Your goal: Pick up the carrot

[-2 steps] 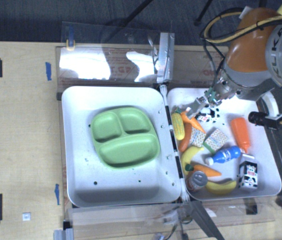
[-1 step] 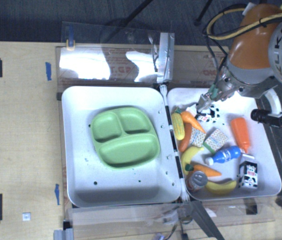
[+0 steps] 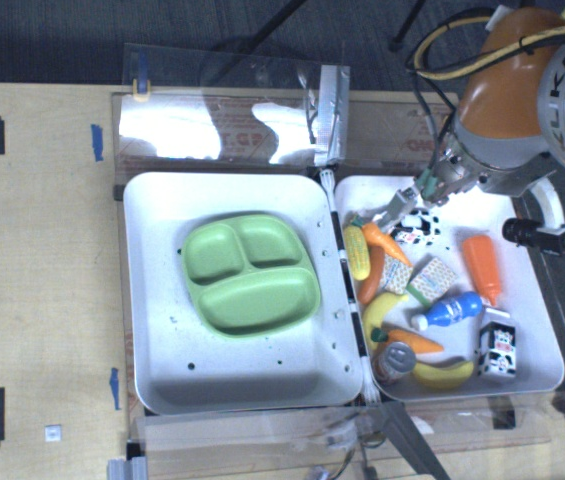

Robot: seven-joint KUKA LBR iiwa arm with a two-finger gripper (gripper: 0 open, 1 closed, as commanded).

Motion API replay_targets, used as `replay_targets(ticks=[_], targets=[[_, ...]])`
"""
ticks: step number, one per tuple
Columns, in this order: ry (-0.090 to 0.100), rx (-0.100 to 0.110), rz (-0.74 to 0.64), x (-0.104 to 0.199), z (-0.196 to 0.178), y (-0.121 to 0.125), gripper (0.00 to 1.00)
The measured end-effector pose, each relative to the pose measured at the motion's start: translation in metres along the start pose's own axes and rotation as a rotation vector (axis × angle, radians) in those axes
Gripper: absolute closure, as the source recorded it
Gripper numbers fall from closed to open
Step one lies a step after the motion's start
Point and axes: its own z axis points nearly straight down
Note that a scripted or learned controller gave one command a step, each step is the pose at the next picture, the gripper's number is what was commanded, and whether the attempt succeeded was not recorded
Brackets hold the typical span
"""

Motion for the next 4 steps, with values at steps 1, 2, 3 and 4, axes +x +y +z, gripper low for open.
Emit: replay_targets(ticks=[1,2,3,4], targets=[[0.003,0.003,-0.324,0.043,0.011,-0.005,0.0],[-0.002,-0.001,-0.176,-0.018,0.011,-0.032,0.0],[-0.001,0.0,-0.108,0.031,0.011,0.0,0.0],[0.003,0.003,-0.312,-0.005,0.074,-0.051,0.0]])
